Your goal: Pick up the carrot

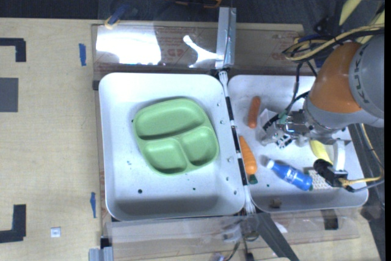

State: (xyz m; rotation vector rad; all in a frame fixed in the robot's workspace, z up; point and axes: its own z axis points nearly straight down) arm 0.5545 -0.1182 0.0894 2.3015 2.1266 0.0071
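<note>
Claw: the gripper (278,131) hangs low over the right bin (281,90), roughly at the middle of its floor, pointing toward the view's left.
Claw state: from where I stand I cannot tell whether it is apart or together; nothing can be seen clamped in it.
Arm: the grey arm with its orange band (333,85) comes in behind the claw, from the view's right.
Carrot: the carrot (247,157) lies flat to the view's left of the claw and a little below it, apart from it. It runs along the bin wall that divides the two bins, with its dark green end pointing away from the claw toward the bin's near corner.
Orange-brown piece: a short orange-brown stick (254,111) lies to the view's left of the claw and slightly above it, near but not touching.
Bottle: a blue bottle (291,174) lies on its side just below the claw. Its white cap end faces the carrot.
Yellow thing: a yellow object (320,150) sits to the view's right of the claw, partly under the wrist; I cannot tell what it is.
Left bin: the left bin (116,131) is well to the view's left of the claw, beyond the carrot.
Plate: a green divided plate (176,134) rests in the middle of that left bin.
</note>
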